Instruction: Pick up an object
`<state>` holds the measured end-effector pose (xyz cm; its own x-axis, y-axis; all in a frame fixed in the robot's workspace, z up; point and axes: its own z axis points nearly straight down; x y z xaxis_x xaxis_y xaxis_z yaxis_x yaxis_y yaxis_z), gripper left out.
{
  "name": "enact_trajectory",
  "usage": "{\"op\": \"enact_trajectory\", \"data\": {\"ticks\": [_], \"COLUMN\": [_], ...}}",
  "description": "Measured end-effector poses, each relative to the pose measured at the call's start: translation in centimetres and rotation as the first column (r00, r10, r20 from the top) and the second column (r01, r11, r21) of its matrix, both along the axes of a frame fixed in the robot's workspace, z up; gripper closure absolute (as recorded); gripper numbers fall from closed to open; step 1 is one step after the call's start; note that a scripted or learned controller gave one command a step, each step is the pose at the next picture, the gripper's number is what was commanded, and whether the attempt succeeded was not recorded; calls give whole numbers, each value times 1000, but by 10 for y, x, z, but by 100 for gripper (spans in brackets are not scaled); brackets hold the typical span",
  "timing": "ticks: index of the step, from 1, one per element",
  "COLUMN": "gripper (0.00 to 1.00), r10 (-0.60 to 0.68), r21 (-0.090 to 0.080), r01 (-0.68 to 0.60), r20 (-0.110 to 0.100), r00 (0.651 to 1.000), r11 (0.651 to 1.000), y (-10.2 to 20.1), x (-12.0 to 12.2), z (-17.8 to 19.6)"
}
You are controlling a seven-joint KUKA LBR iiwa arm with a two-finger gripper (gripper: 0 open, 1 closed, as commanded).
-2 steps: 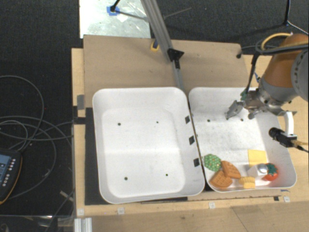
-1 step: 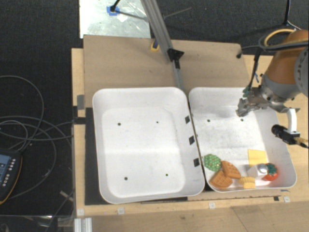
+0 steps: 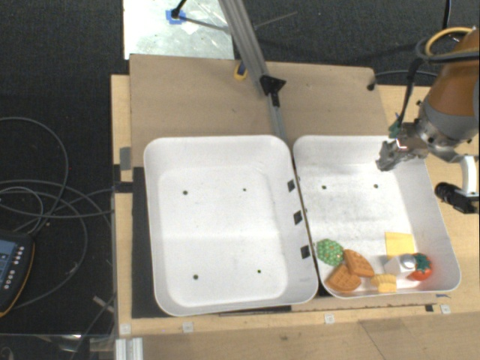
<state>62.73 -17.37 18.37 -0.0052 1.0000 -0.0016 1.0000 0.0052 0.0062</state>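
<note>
My gripper (image 3: 388,158) hangs over the far right corner of the right bin (image 3: 360,201), well away from the objects. Those objects crowd the bin's near edge: a green knobbly piece (image 3: 329,251), two orange waffle-like pieces (image 3: 358,262) (image 3: 343,279), a small yellow piece (image 3: 385,282), a yellow square block (image 3: 400,243), and a grey and white item with a red and green end (image 3: 411,265). Nothing shows between the gripper's tips.
The left bin (image 3: 225,223) lies beside the right one, joined along a black-clipped seam. A slanted metal pole (image 3: 247,36) rises behind the bins. Cables run across the floor at left.
</note>
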Motion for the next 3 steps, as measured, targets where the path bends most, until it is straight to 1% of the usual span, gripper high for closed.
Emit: {"op": "enact_trajectory", "data": {"ticks": [1,2,3], "gripper": [100,100,100], "r10": [1,1,5], "r21": [-1,0,2], "r01": [-1,-1,-5], "r20": [3,-2,-2], "r00": [1000,1000,1000], "r11": [1000,1000,1000], "y": [0,-1,49], "x": [4,5,26], "z": [65,81,76]}}
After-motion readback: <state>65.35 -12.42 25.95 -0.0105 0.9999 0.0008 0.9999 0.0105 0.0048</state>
